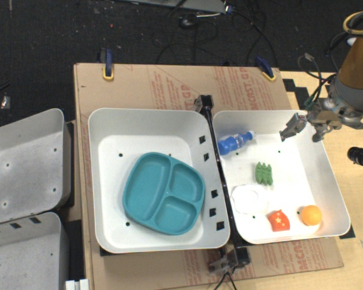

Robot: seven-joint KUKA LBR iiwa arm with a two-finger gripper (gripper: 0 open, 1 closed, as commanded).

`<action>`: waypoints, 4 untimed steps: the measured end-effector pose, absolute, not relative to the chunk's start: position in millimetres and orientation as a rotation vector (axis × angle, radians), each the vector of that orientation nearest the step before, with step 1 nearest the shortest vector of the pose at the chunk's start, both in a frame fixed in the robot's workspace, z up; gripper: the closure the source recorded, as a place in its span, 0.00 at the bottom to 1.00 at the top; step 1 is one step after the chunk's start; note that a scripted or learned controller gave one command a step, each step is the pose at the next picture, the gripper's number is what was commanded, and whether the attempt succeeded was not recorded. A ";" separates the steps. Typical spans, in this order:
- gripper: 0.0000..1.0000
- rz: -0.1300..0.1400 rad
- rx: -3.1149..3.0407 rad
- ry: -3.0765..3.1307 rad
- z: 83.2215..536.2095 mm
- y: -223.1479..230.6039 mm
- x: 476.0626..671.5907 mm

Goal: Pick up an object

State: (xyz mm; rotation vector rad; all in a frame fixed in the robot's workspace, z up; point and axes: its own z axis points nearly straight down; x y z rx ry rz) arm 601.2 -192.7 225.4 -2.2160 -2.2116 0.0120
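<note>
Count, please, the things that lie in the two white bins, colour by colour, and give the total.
Teal: 1, divided plate
Blue: 1, bottle
Green: 1, ridged piece
White: 1, round lid
Red: 1, small piece
Orange: 1, ball
Total: 6

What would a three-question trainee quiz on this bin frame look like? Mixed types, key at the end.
1. True or false: the teal divided tray lies in the same bin as the blue bottle.
2. Which item lies nearest the orange ball? A) green block B) red piece C) white disc
3. Over which part of the right bin is the gripper?

Key
1. False: the tray is in the left bin, the bottle in the right one.
2. B
3. Its far right corner, above the rim, with nothing between its fingers.
</note>
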 end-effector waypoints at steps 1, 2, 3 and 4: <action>0.00 0.000 -2.220 -2.223 233.9 -191.9 604.0; 0.00 0.004 -2.219 -2.220 176.7 -193.7 613.0; 0.00 0.004 -2.218 -2.218 120.5 -184.4 606.1; 0.00 0.002 -2.221 -2.221 90.9 -183.7 606.1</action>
